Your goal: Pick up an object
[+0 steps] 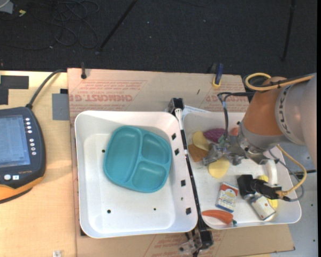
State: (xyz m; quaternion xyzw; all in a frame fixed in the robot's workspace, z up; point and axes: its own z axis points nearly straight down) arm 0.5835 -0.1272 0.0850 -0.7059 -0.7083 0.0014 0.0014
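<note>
Bins sat side by side: left shallow white bin (91, 197) carried teal three-compartment plastic plate (138, 158); right shallow white bin (289, 214) carried clutter. Grey arm with orange band (267, 116) reached over right bin. Gripper (224, 153) hung low among items, grip state impossible to tell. Pale yellow rounded piece (219, 168) lay just below-left of gripper, likeliest target. Small blue-and-white box (227, 196) lay nearer camera. Orange-red curved piece (218, 216) rested at front rim.
</note>
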